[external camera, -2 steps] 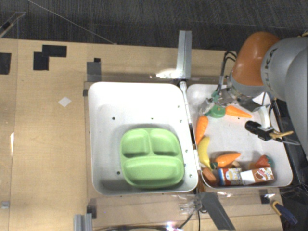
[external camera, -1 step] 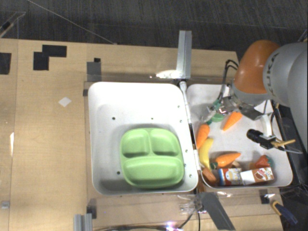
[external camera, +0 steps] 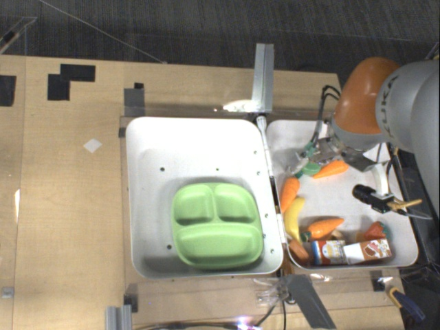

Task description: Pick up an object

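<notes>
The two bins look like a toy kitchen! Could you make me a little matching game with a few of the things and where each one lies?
Things:
1. green tray
2. banana
3. bottle
4. gripper

Places:
A. along the right bin's near edge
B. over the far part of the right bin
C. in the left bin
D. by the wall between the bins, in the right bin

Pairs: 1-C, 2-D, 3-A, 4-B

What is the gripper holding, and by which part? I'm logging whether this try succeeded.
It cannot be told: the gripper sits low beside a carrot in the right bin.
</notes>
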Tool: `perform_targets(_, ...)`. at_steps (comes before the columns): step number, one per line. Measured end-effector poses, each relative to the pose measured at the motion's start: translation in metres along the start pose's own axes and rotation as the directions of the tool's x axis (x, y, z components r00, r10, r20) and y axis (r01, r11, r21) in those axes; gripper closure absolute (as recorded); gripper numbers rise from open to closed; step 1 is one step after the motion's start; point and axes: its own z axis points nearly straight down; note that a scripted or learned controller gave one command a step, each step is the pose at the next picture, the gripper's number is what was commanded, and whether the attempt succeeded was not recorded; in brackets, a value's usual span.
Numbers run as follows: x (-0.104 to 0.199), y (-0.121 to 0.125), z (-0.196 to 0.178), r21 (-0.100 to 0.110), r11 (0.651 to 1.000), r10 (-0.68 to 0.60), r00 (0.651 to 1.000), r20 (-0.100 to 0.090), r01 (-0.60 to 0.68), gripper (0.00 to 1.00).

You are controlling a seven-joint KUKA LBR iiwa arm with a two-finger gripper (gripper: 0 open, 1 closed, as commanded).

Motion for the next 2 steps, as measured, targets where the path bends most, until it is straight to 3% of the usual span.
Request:
perform_targets(1,0.001,0.004,-0.014,-0.008,1.000,-0.001,1.000,0.000,0.001,1.00)
perform_targets(2,0.068,0.045,-0.096,0.008,1.000,0.000,1.000,-0.004,0.000,1.00)
